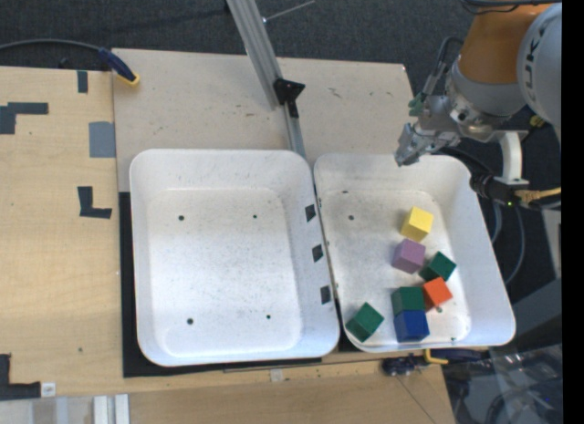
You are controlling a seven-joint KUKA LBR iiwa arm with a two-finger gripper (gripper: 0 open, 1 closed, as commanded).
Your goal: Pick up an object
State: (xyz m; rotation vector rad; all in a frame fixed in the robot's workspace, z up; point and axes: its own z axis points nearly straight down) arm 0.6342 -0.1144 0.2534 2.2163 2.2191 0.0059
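Several small blocks lie in the right bin (365, 185): a yellow block (418, 223), a purple block (409, 255), a dark green block (442, 266), an orange block (437, 292), a green block (408, 299), a blue block (411, 324) and another green block (366, 320) near the front left. My gripper (408, 152) hangs over the bin's far rim, above and behind the yellow block, with nothing visible between its fingers.
The left bin (219, 258) sits beside the right one, with a row of black clips between them. A slanted metal bar (260, 44) rises behind the bins. Cables hang off the bench at right (516, 196).
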